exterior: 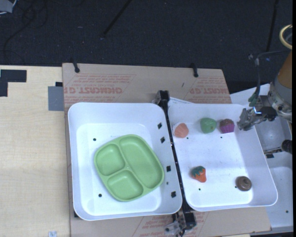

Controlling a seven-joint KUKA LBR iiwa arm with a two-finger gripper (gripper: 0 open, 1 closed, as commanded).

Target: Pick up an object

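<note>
Brown disc (244, 183) and orange-red piece (199, 174) at near bin edge, well below gripper (247, 116). Purple object (227, 126) just left of gripper; green (207, 125), peach (181, 130) farther left. Finger spread: cannot tell. Nothing visibly held, pick not done.

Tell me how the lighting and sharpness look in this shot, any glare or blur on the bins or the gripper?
Camera view: even, soft light; the white bins read bright, near washed out, with only faint shadows under the green divided plate and the small objects. The whole image is slightly soft. The gripper at the right bin's edge is small and murky; the floor behind is dark.
</note>
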